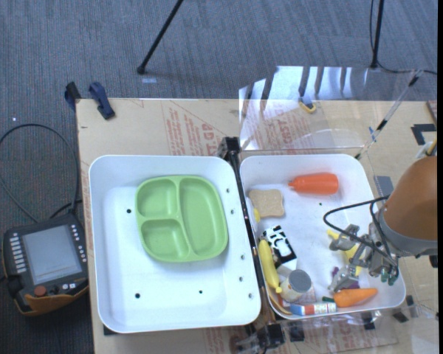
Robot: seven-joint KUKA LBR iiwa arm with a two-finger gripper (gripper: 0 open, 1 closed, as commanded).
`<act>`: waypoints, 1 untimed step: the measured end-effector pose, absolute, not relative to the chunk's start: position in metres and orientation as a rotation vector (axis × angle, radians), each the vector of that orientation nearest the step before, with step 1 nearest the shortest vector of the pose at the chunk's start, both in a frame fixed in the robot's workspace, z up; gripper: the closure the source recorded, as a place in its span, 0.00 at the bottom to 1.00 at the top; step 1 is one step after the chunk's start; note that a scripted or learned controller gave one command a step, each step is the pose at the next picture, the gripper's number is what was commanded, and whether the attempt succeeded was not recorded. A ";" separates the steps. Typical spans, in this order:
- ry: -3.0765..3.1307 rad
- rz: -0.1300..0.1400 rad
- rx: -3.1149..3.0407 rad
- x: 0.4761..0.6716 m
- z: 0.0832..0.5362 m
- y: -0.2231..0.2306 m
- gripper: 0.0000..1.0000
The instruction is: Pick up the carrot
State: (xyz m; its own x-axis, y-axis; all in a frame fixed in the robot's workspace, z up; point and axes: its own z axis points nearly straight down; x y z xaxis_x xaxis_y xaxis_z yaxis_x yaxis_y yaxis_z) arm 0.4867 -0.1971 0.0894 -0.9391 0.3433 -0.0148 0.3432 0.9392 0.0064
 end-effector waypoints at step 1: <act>3.110 0.024 0.188 0.487 0.092 -0.201 0.00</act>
